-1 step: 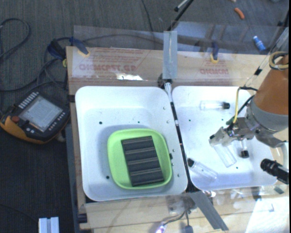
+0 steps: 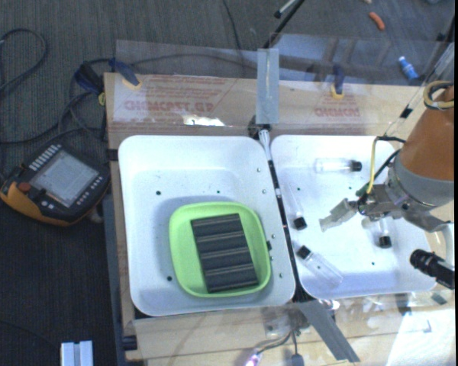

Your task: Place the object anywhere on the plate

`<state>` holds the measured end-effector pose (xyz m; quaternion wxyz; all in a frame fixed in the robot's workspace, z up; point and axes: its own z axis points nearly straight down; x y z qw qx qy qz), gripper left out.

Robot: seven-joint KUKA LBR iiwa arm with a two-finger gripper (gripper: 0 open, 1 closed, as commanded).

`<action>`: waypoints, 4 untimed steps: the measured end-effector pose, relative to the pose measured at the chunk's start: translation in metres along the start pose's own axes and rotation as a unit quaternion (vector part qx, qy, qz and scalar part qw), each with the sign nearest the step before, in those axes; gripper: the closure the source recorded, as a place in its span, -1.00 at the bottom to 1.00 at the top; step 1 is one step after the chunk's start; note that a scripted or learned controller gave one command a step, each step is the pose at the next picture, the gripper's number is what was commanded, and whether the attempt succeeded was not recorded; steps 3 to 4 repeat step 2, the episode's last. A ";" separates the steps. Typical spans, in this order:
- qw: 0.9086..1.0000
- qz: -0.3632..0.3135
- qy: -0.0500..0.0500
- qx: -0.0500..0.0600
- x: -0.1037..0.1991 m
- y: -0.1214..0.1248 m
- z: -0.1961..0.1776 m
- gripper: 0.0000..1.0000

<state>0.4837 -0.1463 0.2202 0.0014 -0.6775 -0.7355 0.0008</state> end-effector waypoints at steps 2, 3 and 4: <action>0.992 -0.126 -0.001 0.000 0.060 0.027 -0.064 -1.00; 0.992 -0.126 -0.001 0.000 0.060 0.027 -0.064 -1.00; 0.992 -0.126 -0.001 0.000 0.060 0.027 -0.064 -1.00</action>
